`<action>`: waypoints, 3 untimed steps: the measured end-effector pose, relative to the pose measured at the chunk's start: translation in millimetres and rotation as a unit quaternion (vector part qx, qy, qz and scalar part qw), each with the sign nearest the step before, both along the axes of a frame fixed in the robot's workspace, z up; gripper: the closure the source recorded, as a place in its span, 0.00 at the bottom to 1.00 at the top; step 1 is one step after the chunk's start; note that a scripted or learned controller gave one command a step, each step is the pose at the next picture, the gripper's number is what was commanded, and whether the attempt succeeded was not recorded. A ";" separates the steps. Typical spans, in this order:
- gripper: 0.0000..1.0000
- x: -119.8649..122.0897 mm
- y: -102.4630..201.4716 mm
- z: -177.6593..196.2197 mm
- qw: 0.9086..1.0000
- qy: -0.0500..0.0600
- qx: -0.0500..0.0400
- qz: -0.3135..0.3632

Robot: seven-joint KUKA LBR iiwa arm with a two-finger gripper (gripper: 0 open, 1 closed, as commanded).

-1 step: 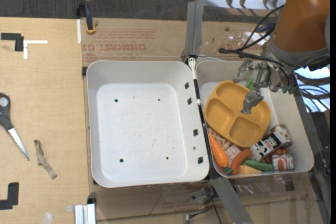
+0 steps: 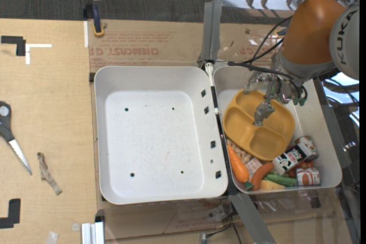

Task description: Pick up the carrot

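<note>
From the overhead camera, the worktop (image 2: pixel 46 123) carries two white bins side by side. The left bin (image 2: pixel 154 80) takes up the middle of the picture; the right bin (image 2: pixel 326 134) sits against it toward 3 o'clock.

The arm (image 2: pixel 317 31), grey with a wide orange section, comes in from about 2 o'clock. Its hand (image 2: pixel 264 114) hangs over the right bin, above the yellow divided plate (image 2: pixel 257 137) that lies tilted in that bin. Whether the hand is open or closed I cannot tell; nothing is visibly gripped.

The carrot (image 2: pixel 237 164) lies in the right bin toward 7 o'clock of the plate, just beside the plate's lower-left rim and close to the wall shared with the left bin. It lies slanted, its green end (image 2: pixel 249 184) pointing toward 5 o'clock. It is well apart from the hand.

Just past the carrot toward 3 o'clock lies a red sausage-like piece (image 2: pixel 262 173), then a green piece (image 2: pixel 281 180). Small printed cartons (image 2: pixel 297 154) crowd the bin's 5 o'clock corner.

On the bare worktop at 9 o'clock lie scissors (image 2: pixel 11 140), and a scrap of tape (image 2: pixel 48 173) sits near them.
</note>
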State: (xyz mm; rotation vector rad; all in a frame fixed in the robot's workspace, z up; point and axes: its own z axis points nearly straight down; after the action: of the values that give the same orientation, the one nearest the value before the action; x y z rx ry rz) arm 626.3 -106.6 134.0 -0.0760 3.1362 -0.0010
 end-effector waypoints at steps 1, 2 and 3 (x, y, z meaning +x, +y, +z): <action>0.00 -0.3 7.8 -40.3 0.998 0.000 0.000 -0.057; 0.00 -8.1 12.4 -39.8 0.996 -0.001 0.001 -0.086; 1.00 -5.1 12.2 -27.7 0.996 -0.006 0.000 -0.085</action>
State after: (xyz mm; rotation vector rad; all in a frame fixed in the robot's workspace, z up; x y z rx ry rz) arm 621.3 -94.4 106.3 0.1904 3.1198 -0.0023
